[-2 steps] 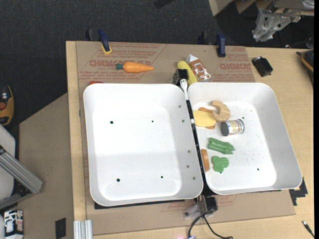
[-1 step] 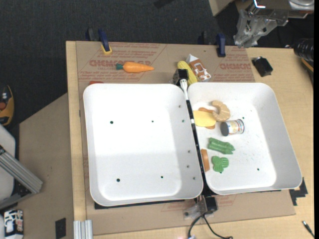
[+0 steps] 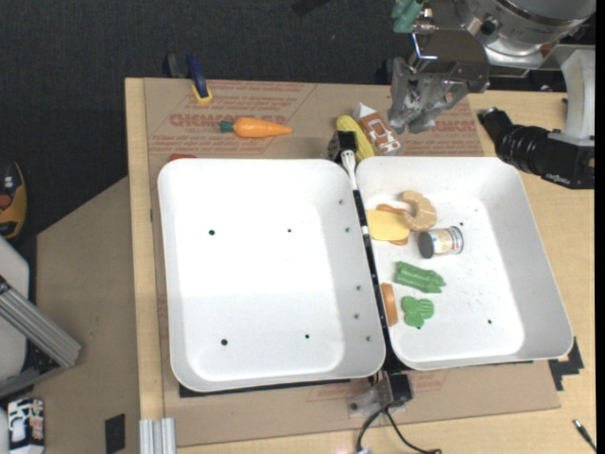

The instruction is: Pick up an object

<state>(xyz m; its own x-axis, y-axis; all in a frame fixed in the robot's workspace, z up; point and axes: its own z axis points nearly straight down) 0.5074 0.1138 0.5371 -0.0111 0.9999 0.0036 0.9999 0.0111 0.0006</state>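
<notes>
Camera view: gripper (image 3: 419,102) is seen above the far edge of the right bin (image 3: 510,187), nothing between its fingers; whether they are apart or together cannot be told. Small can (image 3: 441,242), yellow piece (image 3: 386,224) and green pieces (image 3: 417,292) are grouped near the right bin's left edge.

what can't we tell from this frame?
- Pincer, camera view: fingers blur against the wrist hardware, so whether it is open is unclear.
- Small can in the right bin: label too small to read.
- Orange piece at the right bin's left wall: only an edge shows, identity unclear.
- Arm: cut off by the top edge.
</notes>
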